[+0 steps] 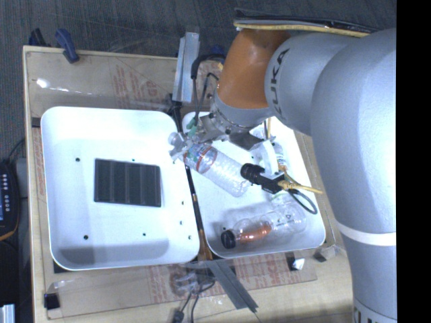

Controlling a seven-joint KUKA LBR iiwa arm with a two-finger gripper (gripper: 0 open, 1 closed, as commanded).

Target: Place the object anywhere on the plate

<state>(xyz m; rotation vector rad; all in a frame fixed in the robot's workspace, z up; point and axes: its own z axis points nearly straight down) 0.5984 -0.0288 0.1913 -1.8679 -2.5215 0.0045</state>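
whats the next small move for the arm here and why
Probably a short lift straight up, to test the grasp. The tool sits at the neck end of the clear bottle, which lies slanted in the right bin by its left rim; whether it is gripped is unclear. If it rises, the dark plate in the left bin is next.

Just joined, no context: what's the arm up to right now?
The KUKA arm is reaching into the right bin. Its gripper is down at the neck end of a clear plastic bottle, close to where the two bins meet. Whether it has a hold on the bottle can't be told from this view. A second clear bottle with a dark cap lies nearer the front of that bin. The dark plate sits in the left bin, and the placing is not yet done.
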